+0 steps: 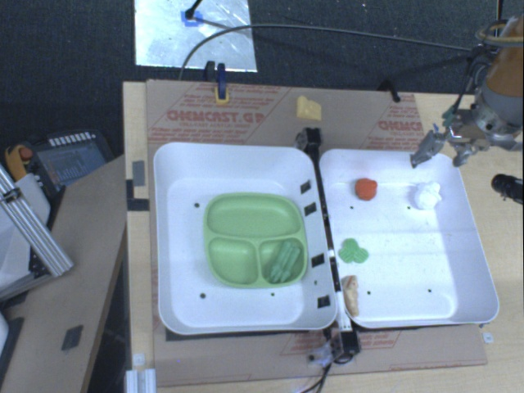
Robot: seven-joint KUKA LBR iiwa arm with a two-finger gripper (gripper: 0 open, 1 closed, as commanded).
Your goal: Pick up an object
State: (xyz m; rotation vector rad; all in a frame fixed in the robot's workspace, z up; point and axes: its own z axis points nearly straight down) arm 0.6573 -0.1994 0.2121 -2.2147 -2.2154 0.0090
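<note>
The gripper (440,147) is hanging over the far right corner of the right-hand bin (458,301), up at about two o'clock in the view, its two dark fingers splayed well apart and pointing down with nothing between them; to my eye it is poised above the bin and not yet down among the pieces, which suits an arm that is choosing what to take. Just below it, toward six o'clock from the fingers, a small white lump (425,195) is lying on the bin floor, soft-edged and crumpled-looking, hard to pick out against the white plastic. At about nine o'clock from that lump a little orange-red ball (366,189) is sitting, rounded and matte. Further down, toward seven o'clock, a flat green piece (354,252) with a scalloped outline is resting, and below it a tan, knobbly piece (350,293) is lying tight against the bin's near left wall. I am guessing the white lump is the likeliest pick, being nearest. Across the dark hinge-like divider, the left-hand bin (180,178) is holding a pale green compartment tray (250,240), smooth and rounded, with a ribbed green piece (284,262) in its lower right pocket. Beyond the bins, a yellowish scrap (309,108) is lying on the brown printed cardboard (246,113) underneath.
</note>
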